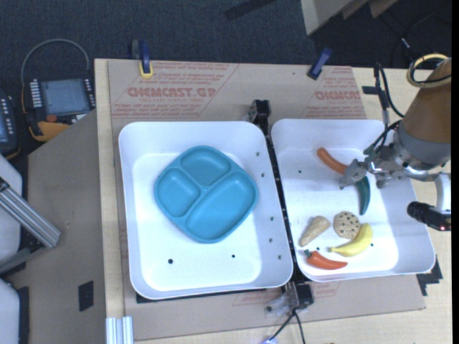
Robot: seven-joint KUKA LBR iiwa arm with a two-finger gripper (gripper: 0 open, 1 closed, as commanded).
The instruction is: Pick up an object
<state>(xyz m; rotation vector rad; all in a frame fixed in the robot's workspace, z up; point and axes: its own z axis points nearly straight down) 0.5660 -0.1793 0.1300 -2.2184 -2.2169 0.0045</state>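
Gripper (364,172) at right-centre of frame, over the right bin (290,192); fingers (351,176) splayed wide, nothing seen between them. Dark teal pepper (365,195) lies on end just below the gripper, its upper tip close under it; contact cannot be told. Orange carrot (330,160) just to the upper left of the gripper, slanting, near the left fingertip but apart. Lower in the same bin, well clear of the gripper: tan bread piece (314,230), cookie (346,225) beside it, banana (355,242) curving to the lower right of the cookie, red chili (327,261) along the bin's bottom edge, just beside the banana's stem end. Arm (429,117) enters from the right edge, orange band above grey wrist. Left bin (143,249) holds a blue divided plate (206,193), upper-centre, three compartments, tilted askew. Both bins sit on a brown board (107,192).
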